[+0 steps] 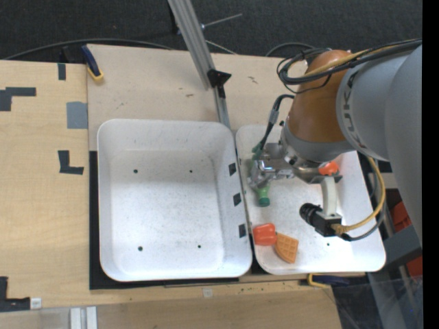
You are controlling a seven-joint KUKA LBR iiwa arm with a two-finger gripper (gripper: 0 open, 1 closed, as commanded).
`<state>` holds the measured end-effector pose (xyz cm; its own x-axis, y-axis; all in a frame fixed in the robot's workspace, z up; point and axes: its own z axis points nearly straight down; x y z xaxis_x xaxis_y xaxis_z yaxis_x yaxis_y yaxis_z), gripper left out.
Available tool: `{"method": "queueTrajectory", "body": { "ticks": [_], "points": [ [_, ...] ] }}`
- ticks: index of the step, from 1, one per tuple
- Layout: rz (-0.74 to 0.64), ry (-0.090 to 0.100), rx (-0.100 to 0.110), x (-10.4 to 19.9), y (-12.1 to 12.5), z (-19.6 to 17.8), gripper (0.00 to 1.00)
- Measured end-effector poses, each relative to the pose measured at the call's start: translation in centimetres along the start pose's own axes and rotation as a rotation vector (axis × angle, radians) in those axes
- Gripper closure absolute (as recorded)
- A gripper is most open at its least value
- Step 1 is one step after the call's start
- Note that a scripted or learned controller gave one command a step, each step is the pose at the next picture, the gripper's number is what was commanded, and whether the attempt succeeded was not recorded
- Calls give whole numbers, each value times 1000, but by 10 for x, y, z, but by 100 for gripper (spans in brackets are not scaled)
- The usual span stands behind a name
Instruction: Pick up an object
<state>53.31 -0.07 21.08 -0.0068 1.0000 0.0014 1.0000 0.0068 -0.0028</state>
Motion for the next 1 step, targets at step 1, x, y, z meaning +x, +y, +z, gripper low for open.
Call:
{"method": "queueTrajectory", "body": {
  "ticks": [1],
  "points": [
    [-1, 1, -2, 56, 5, -16, 100]
  ]
}}
